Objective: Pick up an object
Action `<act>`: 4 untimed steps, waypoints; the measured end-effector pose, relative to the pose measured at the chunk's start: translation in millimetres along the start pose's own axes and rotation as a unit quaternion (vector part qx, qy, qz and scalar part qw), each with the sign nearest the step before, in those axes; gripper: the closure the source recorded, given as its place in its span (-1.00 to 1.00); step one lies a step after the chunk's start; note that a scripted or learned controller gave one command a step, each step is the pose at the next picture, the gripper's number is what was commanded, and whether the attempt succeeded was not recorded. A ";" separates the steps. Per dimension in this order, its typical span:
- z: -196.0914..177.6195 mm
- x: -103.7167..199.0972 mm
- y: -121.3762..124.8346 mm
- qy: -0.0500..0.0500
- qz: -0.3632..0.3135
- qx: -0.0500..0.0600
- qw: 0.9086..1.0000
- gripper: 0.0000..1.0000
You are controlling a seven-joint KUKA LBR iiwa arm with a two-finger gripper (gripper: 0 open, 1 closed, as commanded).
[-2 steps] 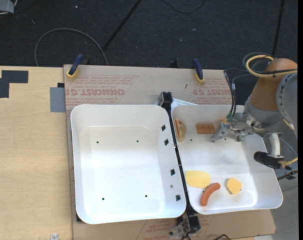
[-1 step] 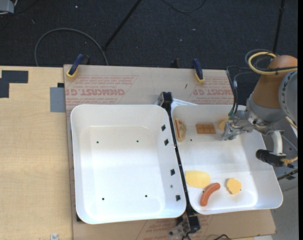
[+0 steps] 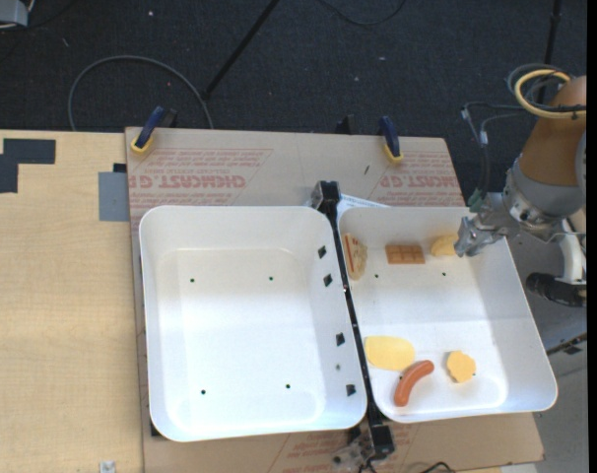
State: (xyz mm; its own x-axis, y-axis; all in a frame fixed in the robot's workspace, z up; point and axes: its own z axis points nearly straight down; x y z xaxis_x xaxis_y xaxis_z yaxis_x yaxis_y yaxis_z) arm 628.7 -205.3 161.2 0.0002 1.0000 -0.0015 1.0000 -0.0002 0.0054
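Camera view: your arm [image 3: 547, 170] reaches in from the right, wrist bent down over the right bin's [image 3: 520, 308] far right edge. Tool [image 3: 472, 236] sits low at that rim; whether it's spread or pressed together, you cannot tell. A pale yellow piece [image 3: 443, 245] lies just beside the tool tip, on its left. Further left: brown waffle [image 3: 405, 254], then a bun [image 3: 356, 254]. Near edge: yellow slice [image 3: 389, 352], sausage [image 3: 413, 382], small yellow piece [image 3: 461, 367], well apart from the tool. Left bin [image 3: 170, 264] alongside.

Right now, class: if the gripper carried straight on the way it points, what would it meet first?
The gripper points leftward over the right bin. First in line is probably the pale yellow piece beside its tip, then the brown waffle. Height above them is unclear.
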 end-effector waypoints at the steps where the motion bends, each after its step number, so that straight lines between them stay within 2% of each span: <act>1: -62.8 -3.4 1.3 0.000 0.000 0.000 1.000 1.00; 2: -73.7 -3.8 1.5 0.001 0.000 0.002 1.000 1.00; 4: -88.8 89.0 -22.2 0.001 -0.002 0.003 1.000 1.00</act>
State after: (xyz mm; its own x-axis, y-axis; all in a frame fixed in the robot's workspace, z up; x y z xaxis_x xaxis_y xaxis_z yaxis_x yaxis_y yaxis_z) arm 606.0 -116.2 249.8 -0.0029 1.0000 0.0003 1.0000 0.0029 0.0004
